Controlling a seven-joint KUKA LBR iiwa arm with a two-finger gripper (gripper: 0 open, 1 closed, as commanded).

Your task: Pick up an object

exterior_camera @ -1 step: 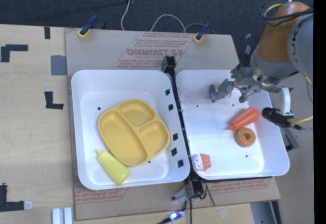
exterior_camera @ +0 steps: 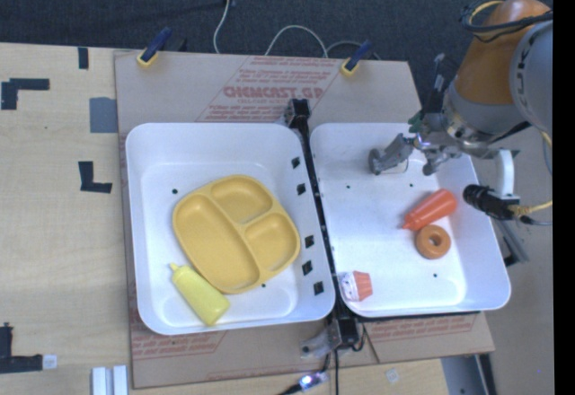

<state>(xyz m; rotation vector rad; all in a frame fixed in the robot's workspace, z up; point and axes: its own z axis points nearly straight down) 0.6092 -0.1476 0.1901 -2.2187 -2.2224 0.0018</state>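
Two white bins point(exterior_camera: 144, 205) sit on cardboard point(exterior_camera: 260, 88); below the spread, empty claw point(exterior_camera: 409, 160) lie a carrot point(exterior_camera: 429, 208) and doughnut point(exterior_camera: 433, 242).

Red print on cardboard sheet point(exterior_camera: 269, 88) under bins: seemingly "CHEMCAST GP", upside down.

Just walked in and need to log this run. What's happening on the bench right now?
A grey KUKA arm reaches in from the right, its gripper over the upper part of the right bin with nothing between its fingers. Below it lie a toy carrot, a small doughnut and a small orange-and-white object near the front left corner. The left bin holds a yellow divided plate and a yellow squeeze bottle.
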